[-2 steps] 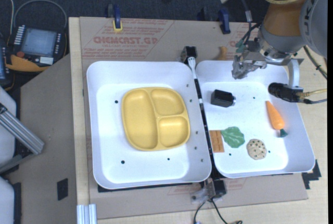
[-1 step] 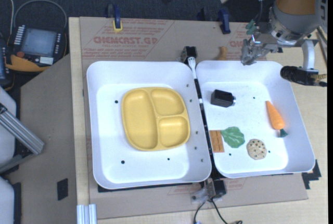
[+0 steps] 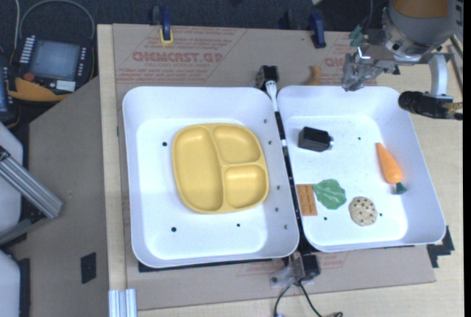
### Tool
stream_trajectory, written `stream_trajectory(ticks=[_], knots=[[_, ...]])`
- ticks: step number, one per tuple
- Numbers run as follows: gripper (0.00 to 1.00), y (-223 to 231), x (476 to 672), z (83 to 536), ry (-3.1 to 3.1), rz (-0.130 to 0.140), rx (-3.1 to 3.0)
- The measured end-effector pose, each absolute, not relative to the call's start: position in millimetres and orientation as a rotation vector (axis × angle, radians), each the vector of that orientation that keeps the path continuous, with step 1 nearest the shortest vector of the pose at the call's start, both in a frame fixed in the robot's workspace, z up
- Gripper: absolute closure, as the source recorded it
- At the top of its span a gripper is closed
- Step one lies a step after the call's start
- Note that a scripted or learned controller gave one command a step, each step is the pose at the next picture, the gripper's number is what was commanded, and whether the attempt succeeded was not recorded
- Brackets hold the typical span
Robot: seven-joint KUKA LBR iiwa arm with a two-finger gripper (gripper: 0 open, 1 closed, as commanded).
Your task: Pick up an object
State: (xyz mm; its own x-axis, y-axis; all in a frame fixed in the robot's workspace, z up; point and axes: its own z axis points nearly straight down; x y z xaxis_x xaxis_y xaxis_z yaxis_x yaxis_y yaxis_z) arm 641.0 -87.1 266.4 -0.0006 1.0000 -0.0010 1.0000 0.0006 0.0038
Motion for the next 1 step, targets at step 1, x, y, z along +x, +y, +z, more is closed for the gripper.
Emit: stream_trajectory(ticks=[1], knots=[[1.0, -47.2, 606.5, 266.4, 2.228, -0.002, 2.221]])
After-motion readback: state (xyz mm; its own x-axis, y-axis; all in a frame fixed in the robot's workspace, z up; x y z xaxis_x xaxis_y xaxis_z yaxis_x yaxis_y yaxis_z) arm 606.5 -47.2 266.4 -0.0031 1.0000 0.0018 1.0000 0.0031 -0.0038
